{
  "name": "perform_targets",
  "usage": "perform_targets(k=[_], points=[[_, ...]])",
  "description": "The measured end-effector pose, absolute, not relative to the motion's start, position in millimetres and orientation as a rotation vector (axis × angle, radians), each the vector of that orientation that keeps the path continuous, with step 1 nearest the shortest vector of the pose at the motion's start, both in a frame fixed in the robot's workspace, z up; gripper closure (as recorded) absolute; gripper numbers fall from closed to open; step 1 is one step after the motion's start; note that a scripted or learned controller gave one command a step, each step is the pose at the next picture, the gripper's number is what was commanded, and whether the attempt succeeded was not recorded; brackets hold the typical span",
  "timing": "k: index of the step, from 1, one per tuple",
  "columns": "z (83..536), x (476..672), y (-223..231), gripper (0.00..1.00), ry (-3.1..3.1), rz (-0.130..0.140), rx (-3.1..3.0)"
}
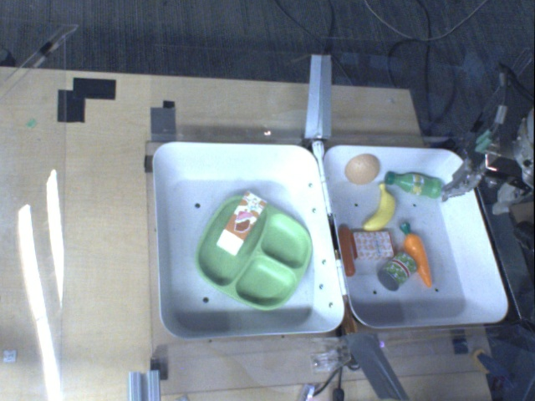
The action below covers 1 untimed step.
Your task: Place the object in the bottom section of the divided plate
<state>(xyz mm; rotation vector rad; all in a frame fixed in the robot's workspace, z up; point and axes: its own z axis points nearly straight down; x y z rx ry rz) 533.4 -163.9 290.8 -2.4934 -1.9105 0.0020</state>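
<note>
Gripper [458, 189]: being seen at the right edge of the frame, over the upper right corner of the right bin; whether it is released or clenched cannot be told; nothing is being seen in its grasp.
Arm: being shown only in part, at the far right of the frame, above the gripper.
Plate [288, 236]: green, divided, being borne by the left bin [180, 224], a little below and right of its middle.
Carton [241, 222]: a small box with a brown and white picture, being carried in the plate's upper left section, lying aslant.
Bottom section: being shown bare green, toward the lower middle of the frame.
Right bin [476, 282]: being filled with several toy foods.
Egg [361, 169]: lying in the upper left corner of the right bin.
Bottle [413, 184]: green, lying on its side just right of the egg, near the gripper.
Banana [381, 210]: lying below the bottle.
Sausage [347, 251]: lying along the right bin's left wall.
Red packet [373, 245]: lying just beside the sausage.
Can [396, 271]: lying below the packet.
Carrot [418, 257]: lying just right of the can.
</note>
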Motion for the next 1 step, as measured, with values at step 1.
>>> perform_targets(k=[1], points=[[370.7,565.5,-197.1,0.00,-2.036,0.000,-2.396]])
